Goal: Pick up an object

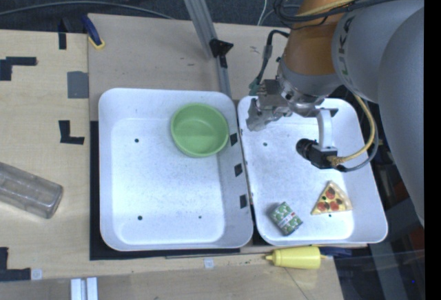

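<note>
My gripper [256, 116] hangs over the far left corner of the right bin [365, 223], close to the wall between the two bins. Nothing shows under it but the bin's bare floor. A small green packet [285, 217] lies near the right bin's front edge. To its right rests a toy pizza slice [331, 199]. A green bowl [199, 129] stands upright in the far part of the left bin [138, 223], left of the gripper.
A yellow bottle [298, 258] lies on the bench just outside the right bin's front rim. A clear plastic cylinder [26, 190] lies far left on the bench. A grey pole [196, 2] slants down to the bins' far edge. The arm's black fitting [311, 151] hangs over mid right bin.
</note>
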`<action>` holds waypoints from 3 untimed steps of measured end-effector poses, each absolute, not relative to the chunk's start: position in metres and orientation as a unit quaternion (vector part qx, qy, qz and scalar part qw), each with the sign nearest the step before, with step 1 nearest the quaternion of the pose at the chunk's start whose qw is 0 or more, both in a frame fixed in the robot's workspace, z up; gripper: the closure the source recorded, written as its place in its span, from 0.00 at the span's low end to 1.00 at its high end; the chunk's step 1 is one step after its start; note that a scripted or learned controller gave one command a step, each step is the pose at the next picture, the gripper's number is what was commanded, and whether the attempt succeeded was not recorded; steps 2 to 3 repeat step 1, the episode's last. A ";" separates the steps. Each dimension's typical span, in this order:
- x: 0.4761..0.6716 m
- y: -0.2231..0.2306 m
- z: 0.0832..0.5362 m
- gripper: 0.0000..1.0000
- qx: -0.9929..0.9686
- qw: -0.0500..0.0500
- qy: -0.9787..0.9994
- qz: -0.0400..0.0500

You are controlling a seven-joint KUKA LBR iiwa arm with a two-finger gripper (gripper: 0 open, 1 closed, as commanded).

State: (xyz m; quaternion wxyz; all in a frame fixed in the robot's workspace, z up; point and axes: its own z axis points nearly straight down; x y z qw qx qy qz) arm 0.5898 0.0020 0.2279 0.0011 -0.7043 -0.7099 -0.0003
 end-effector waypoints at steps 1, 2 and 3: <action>0.582 0.052 0.237 1.00 -0.706 0.001 -0.708 0.001; 0.582 0.052 0.237 1.00 -0.706 0.001 -0.708 0.001; 0.582 0.052 0.237 1.00 -0.706 0.001 -0.708 0.001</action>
